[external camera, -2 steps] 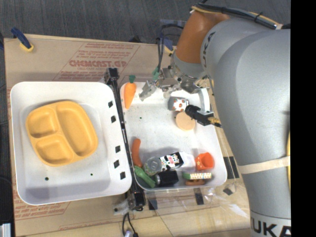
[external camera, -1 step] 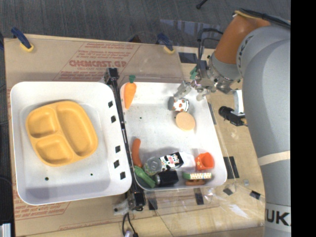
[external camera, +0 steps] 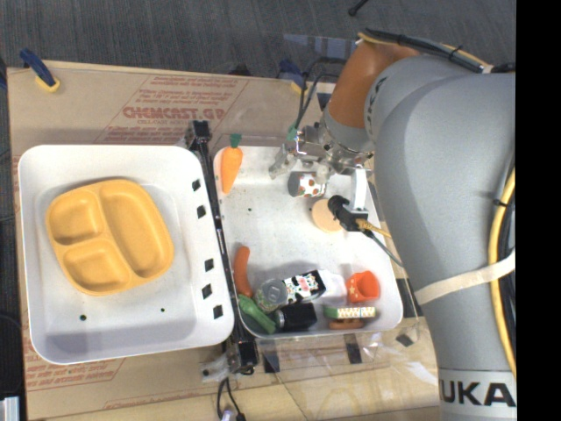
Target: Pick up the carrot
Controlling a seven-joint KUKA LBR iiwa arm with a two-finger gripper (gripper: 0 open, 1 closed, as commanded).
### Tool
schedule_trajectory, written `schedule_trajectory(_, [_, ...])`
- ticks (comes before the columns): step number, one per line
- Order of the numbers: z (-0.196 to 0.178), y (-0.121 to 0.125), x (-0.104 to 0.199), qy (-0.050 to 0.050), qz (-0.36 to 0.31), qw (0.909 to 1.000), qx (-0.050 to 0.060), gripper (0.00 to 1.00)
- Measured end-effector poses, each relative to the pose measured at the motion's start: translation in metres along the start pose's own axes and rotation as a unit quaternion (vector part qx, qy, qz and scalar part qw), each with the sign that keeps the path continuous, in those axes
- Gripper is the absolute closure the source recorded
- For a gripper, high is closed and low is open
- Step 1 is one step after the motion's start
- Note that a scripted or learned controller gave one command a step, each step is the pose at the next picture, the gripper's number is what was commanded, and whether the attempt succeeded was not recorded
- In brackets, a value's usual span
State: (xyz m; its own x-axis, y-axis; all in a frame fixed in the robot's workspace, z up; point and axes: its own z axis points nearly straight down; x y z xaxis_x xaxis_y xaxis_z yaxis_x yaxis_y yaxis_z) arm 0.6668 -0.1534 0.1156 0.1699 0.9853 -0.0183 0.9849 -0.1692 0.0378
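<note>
Carrot at the right bin's far-left corner
The carrot (external camera: pixel 229 167) is orange with a green top, lying against the bin (external camera: pixel 263 209) wall; whether the gripper (external camera: pixel 308 169) is open, I cannot tell.

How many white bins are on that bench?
2. The left bin holds a yellow divided tray. The right bin, touching it, holds the carrot at its far-left corner and other small items.

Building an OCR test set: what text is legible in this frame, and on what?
"CHEMCAST GP": red print on the brown sheet under the bins, partly blurred.
"UKA": white letters on the arm base, cut off at the frame edge.
Labels on the black-and-white packet and green item: too small to read.
</note>
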Motion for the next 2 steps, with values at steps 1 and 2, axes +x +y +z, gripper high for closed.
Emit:
schedule_trajectory(1, [-0.049,-0.017,0.063,0.007,0.203,0.979,0.019,0.0])
schedule_trajectory(2, [0.026,-0.023,0.054,0.002,0.296,0.9549,0.027,0.0])
